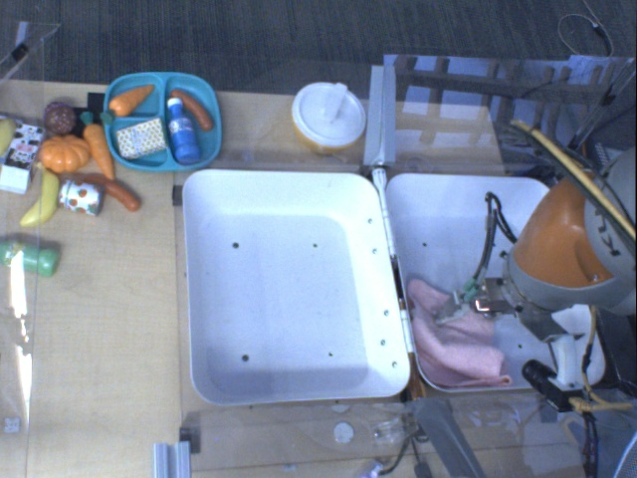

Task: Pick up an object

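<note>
- The left bin point(284, 277) lies open across its whole floor, with free passage from above.
- In the right bin point(448, 227) the far half is bare.
- Its near half is crowded: a pink cloth point(453, 342) fills the near-left corner, and the arm point(567, 242) looms over the right side.
- The ridge between the bins point(390, 267) divides them.

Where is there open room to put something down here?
The left bin offers a wide bare floor. In the right bin, only the far part is free; the pink cloth and the hand crowd its near end. The bench's left edge is cluttered with toy food.
</note>
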`<state>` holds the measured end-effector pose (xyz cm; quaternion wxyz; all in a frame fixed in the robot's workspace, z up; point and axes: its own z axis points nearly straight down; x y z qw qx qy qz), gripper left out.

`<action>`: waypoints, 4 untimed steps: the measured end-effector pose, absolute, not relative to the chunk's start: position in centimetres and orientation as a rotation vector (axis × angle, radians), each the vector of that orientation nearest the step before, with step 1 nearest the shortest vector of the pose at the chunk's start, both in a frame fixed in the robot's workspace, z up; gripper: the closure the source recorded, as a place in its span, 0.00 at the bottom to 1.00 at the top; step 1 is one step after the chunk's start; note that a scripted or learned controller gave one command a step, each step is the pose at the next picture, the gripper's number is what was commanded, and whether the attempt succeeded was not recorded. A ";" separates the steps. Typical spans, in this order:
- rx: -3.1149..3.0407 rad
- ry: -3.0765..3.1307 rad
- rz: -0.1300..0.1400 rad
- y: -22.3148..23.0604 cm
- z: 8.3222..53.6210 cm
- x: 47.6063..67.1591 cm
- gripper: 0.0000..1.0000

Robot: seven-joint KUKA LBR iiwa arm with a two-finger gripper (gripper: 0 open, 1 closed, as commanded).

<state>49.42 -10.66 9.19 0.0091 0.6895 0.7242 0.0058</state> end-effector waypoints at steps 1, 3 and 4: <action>2.271 2.139 0.019 -9.4 9.2 49.6 0.00; 2.290 2.129 0.016 -8.4 9.1 55.8 0.00; 2.326 2.093 0.012 -10.8 9.0 60.9 0.00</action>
